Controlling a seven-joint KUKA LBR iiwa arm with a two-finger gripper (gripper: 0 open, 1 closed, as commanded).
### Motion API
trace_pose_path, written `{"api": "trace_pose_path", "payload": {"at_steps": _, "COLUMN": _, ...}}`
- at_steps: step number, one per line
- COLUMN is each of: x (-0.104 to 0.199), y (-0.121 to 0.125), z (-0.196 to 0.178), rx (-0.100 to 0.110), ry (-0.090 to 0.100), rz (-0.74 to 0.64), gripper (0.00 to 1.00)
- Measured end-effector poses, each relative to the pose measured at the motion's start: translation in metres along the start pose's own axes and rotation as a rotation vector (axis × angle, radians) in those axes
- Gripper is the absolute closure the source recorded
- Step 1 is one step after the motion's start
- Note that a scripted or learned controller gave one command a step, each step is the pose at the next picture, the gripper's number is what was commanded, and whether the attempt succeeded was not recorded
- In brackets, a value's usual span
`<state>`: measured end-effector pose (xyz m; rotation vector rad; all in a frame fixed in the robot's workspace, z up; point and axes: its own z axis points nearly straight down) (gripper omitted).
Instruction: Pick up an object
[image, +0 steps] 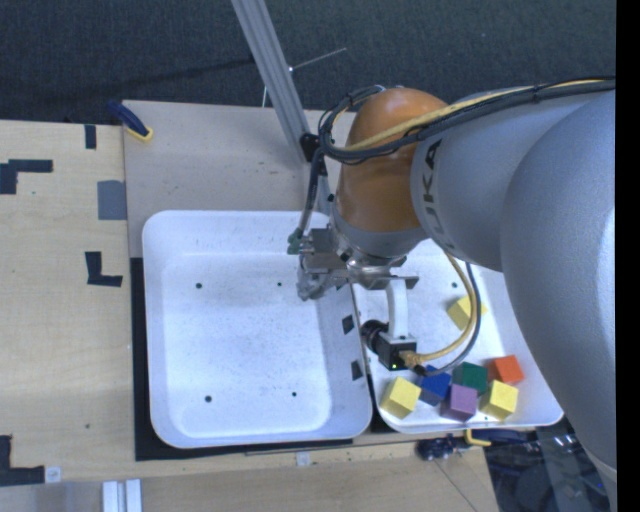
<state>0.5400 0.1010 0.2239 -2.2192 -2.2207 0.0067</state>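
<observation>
Several small blocks lie in the near corner of the right bin (432, 292): a yellow cube (402, 397), a blue one (435, 385), a purple one (463, 401), a green one (470, 377), an orange one (507, 369) and a second yellow cube (502, 400). Another yellow block (460, 312) lies apart, further back and partly behind a cable. My gripper (312, 280) hangs under the orange wrist band, low over the right edge of the left bin (160, 245), well away from the blocks. I see nothing in it.
The arm's grey body covers the right side of the view and much of the right bin. A metal rod (275, 70) slants up behind the bins. A black fitting with a yellow cable (392, 350) sits by the divide between the bins.
</observation>
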Motion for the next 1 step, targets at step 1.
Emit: {"api": "trace_pose_path", "payload": {"at_steps": 1, "x": 0.0002, "y": 0.0002, "z": -0.0009, "rx": -0.002, "ry": 0.001, "rz": -0.001, "gripper": 0.0}}
